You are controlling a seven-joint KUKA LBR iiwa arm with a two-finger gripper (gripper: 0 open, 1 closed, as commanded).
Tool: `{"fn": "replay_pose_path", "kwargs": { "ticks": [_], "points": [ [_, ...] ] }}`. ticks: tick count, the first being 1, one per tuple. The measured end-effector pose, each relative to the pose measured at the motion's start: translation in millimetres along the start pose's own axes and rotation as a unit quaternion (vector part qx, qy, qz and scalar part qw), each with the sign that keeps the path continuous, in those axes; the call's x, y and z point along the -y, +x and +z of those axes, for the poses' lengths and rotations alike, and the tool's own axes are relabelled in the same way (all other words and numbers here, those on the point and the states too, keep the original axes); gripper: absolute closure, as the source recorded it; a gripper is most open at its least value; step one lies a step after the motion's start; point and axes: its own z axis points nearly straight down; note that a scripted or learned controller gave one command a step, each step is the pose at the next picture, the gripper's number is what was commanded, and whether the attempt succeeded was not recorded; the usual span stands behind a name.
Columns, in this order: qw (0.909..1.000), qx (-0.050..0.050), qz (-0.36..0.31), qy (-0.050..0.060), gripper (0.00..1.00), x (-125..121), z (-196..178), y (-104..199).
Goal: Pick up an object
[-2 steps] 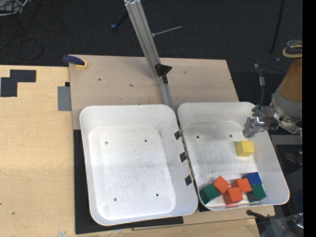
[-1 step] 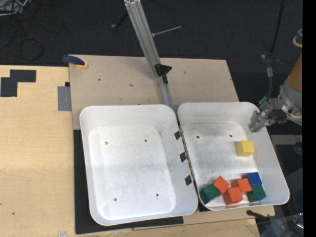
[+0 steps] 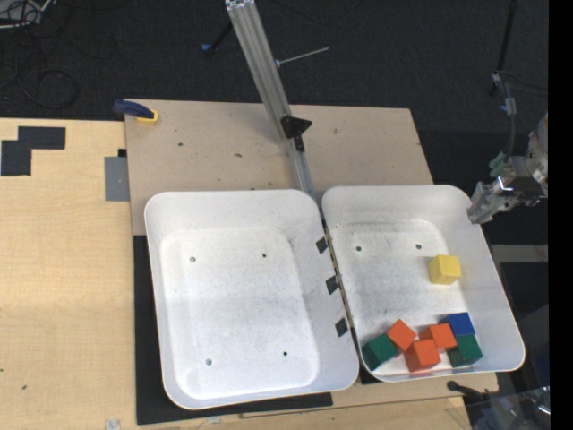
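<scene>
My end effector [image 3: 491, 202], grip state unclear, hangs at the right bin's [image 3: 394, 206] far-right corner; the yellow block [image 3: 445, 269] lies nearer-left.

Up top, a long aluminium rail [image 3: 266, 70] slants down from the upper middle of the frame toward the seam between the bins, a black bracket [image 3: 295, 126] clamped on it partway. Far left on the brown board [image 3: 358, 146], a blue-handled clamp [image 3: 134, 110] with a yellow tip. At the left edge, black patches [image 3: 31, 146] on the pale wooden table [image 3: 54, 276]. Cables [image 3: 27, 7] coil on the dark floor, upper left.
</scene>
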Motion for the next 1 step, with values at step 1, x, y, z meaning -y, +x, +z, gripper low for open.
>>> {"fn": "replay_pose_path", "kwargs": {
  "ticks": [1],
  "points": [
    [1.0000, -0.002, -0.001, 0.004, 1.00, 6.1, 17.2, 57.4]
  ]
}}
